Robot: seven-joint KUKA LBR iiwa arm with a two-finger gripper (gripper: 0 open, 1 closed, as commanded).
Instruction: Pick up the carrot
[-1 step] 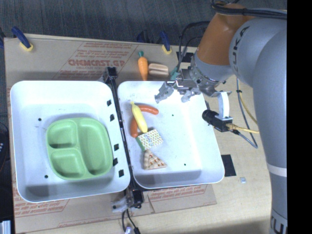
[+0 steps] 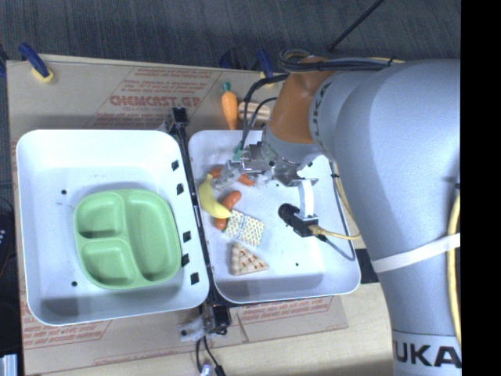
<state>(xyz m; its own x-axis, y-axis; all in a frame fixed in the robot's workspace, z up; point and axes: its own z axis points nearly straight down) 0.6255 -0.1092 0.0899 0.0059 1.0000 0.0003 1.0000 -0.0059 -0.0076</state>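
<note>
Your bench carries a cardboard sheet (image 2: 156,92) under two white bins. The left bin (image 2: 31,210) holds a green divided plate (image 2: 125,237). The carrot (image 2: 228,108) lies on the cardboard just beyond the right bin (image 2: 337,272), long axis pointing away from you. The gripper (image 2: 239,167) hangs inside that bin, over toy food, nearer you than the carrot; you cannot tell how its jaws stand.
</note>
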